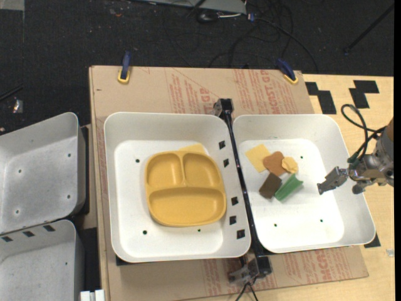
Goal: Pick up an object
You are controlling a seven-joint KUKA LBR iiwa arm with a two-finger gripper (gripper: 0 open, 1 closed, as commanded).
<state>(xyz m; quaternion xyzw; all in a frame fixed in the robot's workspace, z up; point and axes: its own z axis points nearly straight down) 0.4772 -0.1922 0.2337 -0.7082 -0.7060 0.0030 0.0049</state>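
The right bin [326,227] holds a small cluster of objects: a pale yellow flat piece [257,155], a brown round piece [274,162], a small yellow-orange piece [289,164], a dark brown block [270,185] and a green block [288,187]. My gripper [330,182] hangs over the right side of this bin, to the right of the green block and apart from it. Nothing shows between its fingers. The arm's wrist [373,167] sits at the right edge of the view.
The left bin [125,231] holds a yellow divided tray [185,189]. A black divider [237,180] runs between the bins. Grey metal lids [37,168] lie left of the bench. Blue-yellow clamps [124,68] [287,71] hold the cardboard's far edge.
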